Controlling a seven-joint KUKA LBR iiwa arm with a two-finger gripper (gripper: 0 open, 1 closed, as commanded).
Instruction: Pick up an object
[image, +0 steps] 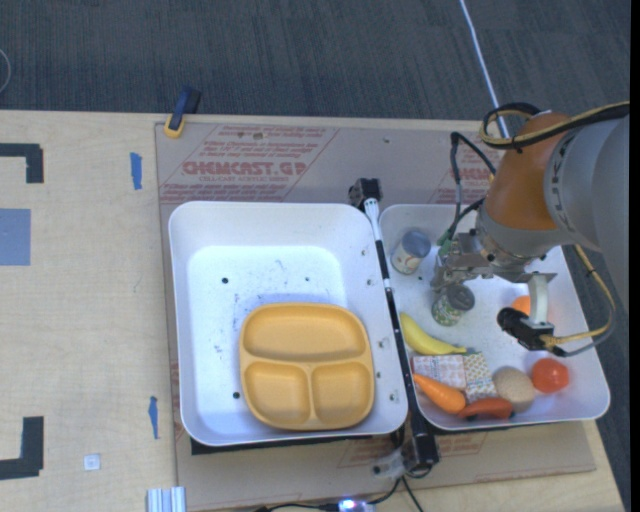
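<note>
Dark grey carpet floor (250, 50), light wooden bench (80, 330), brown cardboard sheet (260, 160)

Red print on the cardboard sheet (260, 160) under the bins read roughly "CHEMCAST GP", letters partly blurred, smaller red lines above and below it too small to read, similar red print at the sheet's right illegible

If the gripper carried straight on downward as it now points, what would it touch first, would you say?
Most likely the small greenish jar directly beneath the gripper in the right bin; depth is hard to judge.
</note>
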